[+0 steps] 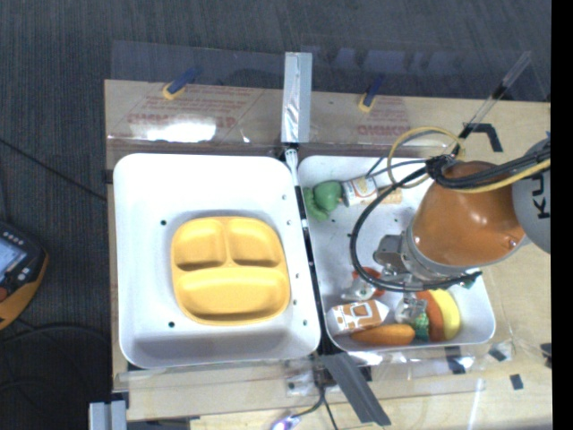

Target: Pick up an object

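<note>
My gripper [410, 306] reaches down into the near part of the right bin [333, 240], below the arm's orange band [470, 218]. It hangs over a cluster of toy food: a small white and orange carton [357, 314], an orange carrot-like piece [385, 335], and a yellow and orange fruit [445, 315] with a bit of green [422, 331] beside it. The wrist hides part of this pile. At the bin's far left corner lie a green toy [323, 196] and a small bottle [362, 187].
The left bin [143, 240] holds a yellow divided plate [231, 267]. Cables [394, 173] loop from the arm over the right bin's far side. A metal divider post [296, 97] stands at the back between the bins.
</note>
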You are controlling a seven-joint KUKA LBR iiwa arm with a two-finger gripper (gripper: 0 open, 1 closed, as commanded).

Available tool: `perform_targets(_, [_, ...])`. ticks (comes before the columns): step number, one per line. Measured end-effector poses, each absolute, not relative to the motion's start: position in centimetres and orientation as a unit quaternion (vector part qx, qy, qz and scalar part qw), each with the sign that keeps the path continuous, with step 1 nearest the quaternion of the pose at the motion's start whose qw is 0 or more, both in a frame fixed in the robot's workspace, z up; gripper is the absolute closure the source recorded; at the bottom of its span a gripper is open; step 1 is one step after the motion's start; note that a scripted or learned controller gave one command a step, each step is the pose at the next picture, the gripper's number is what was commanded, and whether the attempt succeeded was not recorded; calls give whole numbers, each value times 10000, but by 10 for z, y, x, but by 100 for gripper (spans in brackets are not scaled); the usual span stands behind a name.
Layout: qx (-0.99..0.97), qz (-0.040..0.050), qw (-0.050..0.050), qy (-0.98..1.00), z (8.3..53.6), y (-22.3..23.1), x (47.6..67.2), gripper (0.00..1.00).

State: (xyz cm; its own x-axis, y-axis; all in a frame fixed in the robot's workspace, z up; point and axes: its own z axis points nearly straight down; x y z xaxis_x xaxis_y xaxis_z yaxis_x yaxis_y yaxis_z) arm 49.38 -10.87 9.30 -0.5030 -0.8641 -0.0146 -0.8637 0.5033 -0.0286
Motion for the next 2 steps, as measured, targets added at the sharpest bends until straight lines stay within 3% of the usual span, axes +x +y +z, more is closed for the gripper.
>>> perform_targets(1, [-5327,-22,7,8463,90,-105,516,0])
perform_targets(2, [-6456,17,24,7637,94,-153,559,0])
